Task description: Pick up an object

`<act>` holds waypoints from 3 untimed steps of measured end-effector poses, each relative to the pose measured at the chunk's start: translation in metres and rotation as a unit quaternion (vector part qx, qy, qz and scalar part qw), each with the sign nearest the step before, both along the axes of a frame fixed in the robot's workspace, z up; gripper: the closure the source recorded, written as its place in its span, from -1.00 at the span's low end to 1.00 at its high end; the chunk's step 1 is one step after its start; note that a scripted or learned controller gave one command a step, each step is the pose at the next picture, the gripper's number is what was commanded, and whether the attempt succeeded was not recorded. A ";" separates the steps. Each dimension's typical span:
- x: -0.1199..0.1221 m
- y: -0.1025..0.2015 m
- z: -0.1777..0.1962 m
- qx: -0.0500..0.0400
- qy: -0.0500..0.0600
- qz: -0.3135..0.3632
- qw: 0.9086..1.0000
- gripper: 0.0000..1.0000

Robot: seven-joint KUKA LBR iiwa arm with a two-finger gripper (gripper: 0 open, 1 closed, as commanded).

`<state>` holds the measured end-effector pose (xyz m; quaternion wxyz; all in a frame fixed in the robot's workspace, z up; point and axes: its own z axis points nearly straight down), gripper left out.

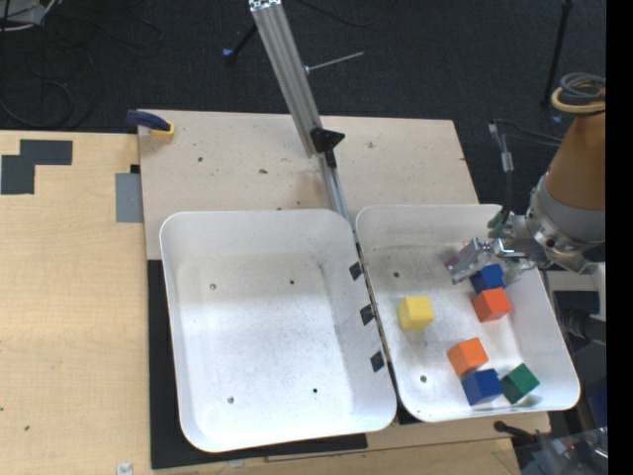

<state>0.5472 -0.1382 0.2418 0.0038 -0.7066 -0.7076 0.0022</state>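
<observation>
Camera view is looking down on a pale wooden bench (396, 151) carrying two shallow white plastic bins side by side. The left white bin (198, 265) is sitting in the lower middle of the frame, and the right white bin (415, 231) is sitting in the lower right.

The grey arm with the orange band (579, 166) is reaching in from the right edge of the frame, and its gripper (477, 258) is hanging over the upper right part of the right white bin. Whether its fingers are spread or closed cannot be told from this angle. A small blue cube (487, 277) is lying just below the gripper, seemingly touching or nearly touching it, but whether it is sitting between the fingers cannot be told.

A small red-orange cube (492, 305) is lying right below the blue one. A small yellow cube (416, 312) is resting near the middle of the right white bin, apart from the others. Toward the lower right corner an orange block (467, 354) is lying just above a second blue block (482, 385), with a dark green block (519, 382) just beside that one.

A slanted silver aluminium rail (297, 77) is running from the top middle of the frame down toward the gap between the bins.
</observation>
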 end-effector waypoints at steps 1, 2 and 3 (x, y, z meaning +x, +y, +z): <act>0.001 -0.001 0.003 -0.001 -0.003 -0.002 1.000 -1.00; -0.001 0.002 -0.062 0.000 0.001 -0.001 1.000 -1.00; -0.005 0.001 -0.120 0.002 -0.004 -0.001 1.000 -1.00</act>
